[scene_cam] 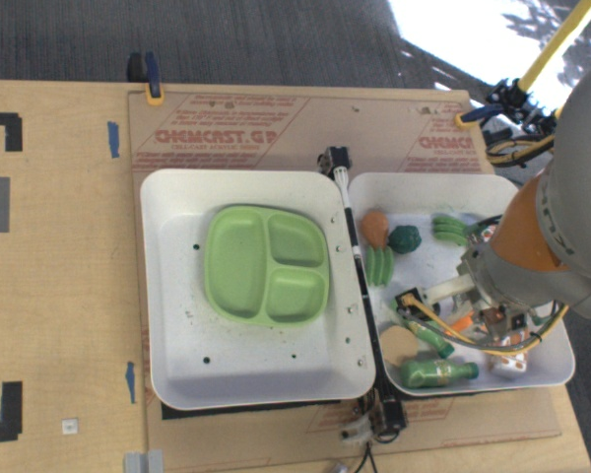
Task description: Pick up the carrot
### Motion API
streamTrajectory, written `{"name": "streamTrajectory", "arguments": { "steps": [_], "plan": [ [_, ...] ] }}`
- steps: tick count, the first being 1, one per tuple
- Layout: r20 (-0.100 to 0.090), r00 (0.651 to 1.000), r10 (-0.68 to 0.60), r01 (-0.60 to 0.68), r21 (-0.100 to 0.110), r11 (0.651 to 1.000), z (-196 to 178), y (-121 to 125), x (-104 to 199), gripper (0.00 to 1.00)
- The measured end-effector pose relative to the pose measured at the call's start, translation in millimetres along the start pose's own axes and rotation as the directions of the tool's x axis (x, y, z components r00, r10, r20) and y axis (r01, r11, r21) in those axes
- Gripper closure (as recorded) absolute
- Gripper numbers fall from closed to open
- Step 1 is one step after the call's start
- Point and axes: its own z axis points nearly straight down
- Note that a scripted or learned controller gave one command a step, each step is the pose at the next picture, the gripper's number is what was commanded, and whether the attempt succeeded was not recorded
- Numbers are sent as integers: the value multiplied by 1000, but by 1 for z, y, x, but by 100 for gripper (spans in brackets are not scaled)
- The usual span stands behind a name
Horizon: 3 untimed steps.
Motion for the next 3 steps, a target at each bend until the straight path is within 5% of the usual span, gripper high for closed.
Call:
{"name": "streamTrajectory", "arguments": {
  "steps": [3],
  "plan": [
    [10, 1000, 7, -7, 11, 1000, 9, -5, -3, 100]
  ]
}}
